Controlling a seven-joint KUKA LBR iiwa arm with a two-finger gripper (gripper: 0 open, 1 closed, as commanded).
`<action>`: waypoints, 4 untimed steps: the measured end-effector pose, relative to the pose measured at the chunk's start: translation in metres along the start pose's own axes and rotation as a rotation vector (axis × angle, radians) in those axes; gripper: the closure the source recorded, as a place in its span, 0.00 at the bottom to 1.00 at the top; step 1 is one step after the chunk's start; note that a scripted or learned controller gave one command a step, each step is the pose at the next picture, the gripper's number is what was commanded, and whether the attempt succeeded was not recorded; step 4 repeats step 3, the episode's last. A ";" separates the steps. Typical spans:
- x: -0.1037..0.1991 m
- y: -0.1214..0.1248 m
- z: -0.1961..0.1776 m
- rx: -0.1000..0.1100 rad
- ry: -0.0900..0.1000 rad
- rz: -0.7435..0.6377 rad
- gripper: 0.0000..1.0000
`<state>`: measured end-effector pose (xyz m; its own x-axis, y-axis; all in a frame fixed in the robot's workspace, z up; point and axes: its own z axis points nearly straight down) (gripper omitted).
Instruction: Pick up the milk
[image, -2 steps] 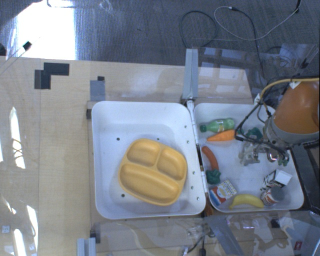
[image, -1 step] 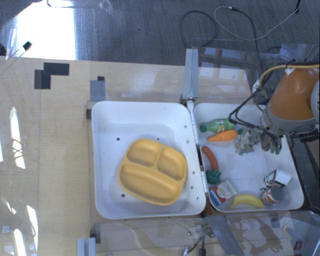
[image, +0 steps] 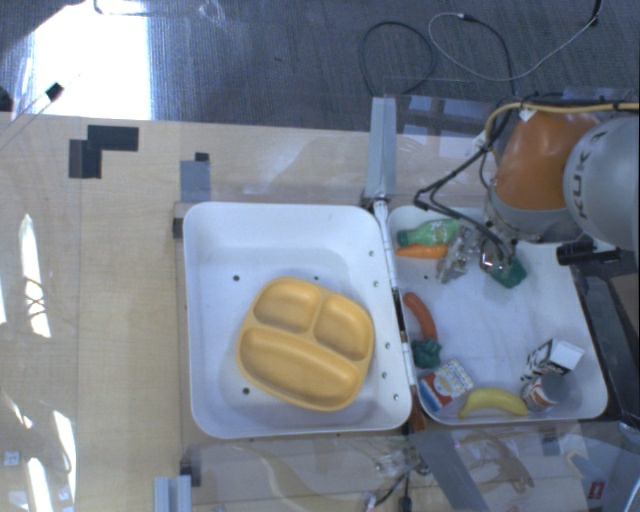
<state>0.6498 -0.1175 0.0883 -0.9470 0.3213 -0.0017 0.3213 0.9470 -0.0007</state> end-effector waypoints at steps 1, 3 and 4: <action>-0.019 -0.022 0.001 -0.007 0.022 -0.124 1.00; 0.000 0.017 0.004 0.002 0.025 -0.578 0.00; 0.000 0.017 0.004 0.002 0.025 -0.578 0.00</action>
